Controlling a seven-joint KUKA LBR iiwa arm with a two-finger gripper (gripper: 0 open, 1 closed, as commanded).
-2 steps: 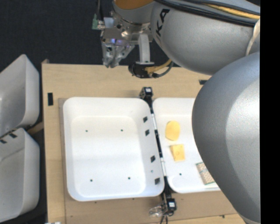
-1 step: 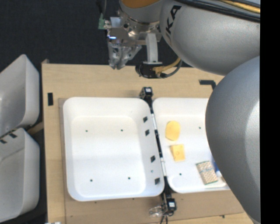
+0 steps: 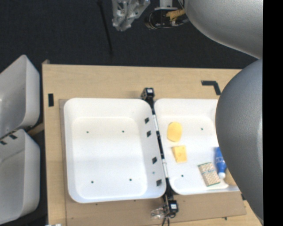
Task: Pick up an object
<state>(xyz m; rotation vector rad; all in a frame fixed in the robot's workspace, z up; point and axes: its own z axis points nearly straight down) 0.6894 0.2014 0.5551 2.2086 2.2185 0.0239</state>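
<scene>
Grey arm links (image 3: 241, 132) loom closest, covering part of the right bin (image 3: 185, 104). Beyond the bench's (image 3: 88, 75) back edge hangs the hand (image 3: 127, 13), too blurred to tell whether it is clenched or released. It is probably parked high so the bins stay in sight. Well apart from it, on the arm's side, a yellow disc (image 3: 174, 131), yellow block (image 3: 179, 154), patterned packet (image 3: 208, 173) and blue tube (image 3: 219, 162) lie ungrasped

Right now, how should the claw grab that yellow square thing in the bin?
Probably straight down from above. The yellow square block lies flat on the floor of the right bin, apart from the round yellow piece above it. Pinch across its two straight opposite sides, since flat edges should slip less than corners.
</scene>
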